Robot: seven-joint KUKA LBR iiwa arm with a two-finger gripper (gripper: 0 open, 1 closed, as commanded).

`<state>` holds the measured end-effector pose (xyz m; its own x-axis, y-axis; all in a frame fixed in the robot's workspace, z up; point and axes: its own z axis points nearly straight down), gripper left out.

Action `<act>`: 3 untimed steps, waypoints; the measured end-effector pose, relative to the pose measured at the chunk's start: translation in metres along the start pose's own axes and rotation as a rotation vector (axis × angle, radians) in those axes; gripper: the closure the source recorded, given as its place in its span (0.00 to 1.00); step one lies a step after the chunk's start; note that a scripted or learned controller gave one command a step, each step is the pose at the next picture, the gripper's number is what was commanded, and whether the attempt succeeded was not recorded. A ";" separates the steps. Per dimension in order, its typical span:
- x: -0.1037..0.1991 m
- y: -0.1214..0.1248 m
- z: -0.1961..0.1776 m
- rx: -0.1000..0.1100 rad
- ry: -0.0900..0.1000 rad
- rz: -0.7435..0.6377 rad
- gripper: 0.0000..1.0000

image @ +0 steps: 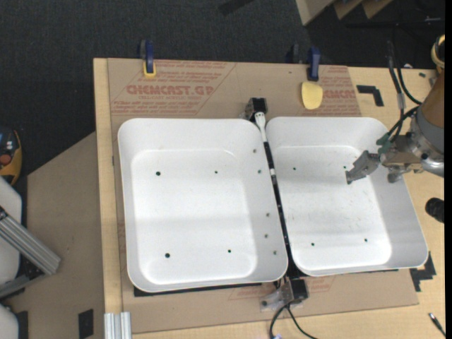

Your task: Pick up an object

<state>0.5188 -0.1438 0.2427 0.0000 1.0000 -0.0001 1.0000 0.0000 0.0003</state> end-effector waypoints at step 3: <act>0.052 0.004 -0.093 0.010 0.003 -0.005 1.00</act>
<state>0.5225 -0.0916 0.3359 -0.0052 1.0000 0.0027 0.9999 0.0052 -0.0095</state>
